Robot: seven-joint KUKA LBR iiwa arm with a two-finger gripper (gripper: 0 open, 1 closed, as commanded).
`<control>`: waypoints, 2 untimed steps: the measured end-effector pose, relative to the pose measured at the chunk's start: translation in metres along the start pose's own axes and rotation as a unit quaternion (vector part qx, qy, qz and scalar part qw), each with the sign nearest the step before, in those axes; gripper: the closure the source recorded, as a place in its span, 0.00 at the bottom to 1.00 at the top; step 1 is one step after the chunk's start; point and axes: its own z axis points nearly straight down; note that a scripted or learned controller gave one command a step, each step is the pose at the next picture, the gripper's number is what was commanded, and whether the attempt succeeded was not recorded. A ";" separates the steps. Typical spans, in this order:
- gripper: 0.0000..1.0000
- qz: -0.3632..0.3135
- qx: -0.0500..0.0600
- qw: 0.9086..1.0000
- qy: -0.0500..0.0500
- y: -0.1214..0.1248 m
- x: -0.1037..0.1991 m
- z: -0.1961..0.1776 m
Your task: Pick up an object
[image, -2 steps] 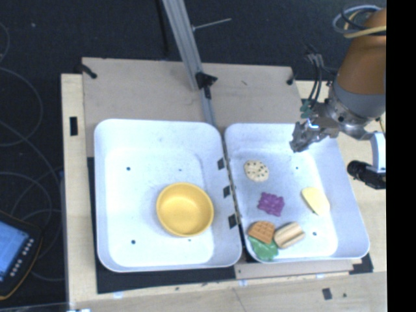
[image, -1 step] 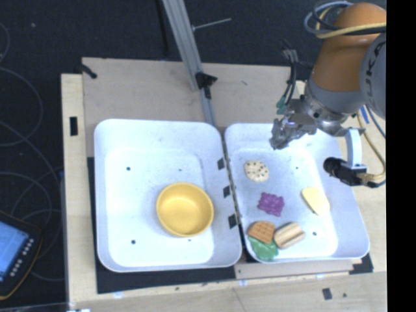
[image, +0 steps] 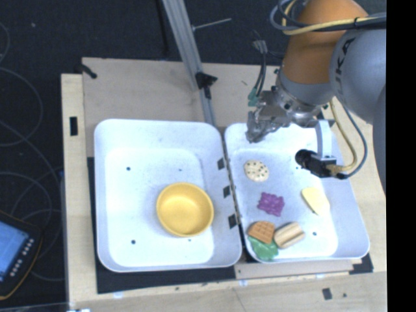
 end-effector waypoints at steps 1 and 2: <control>1.00 0.001 0.000 1.000 -0.001 0.015 0.043 0.019; 1.00 0.000 0.000 1.000 0.000 0.036 0.090 0.016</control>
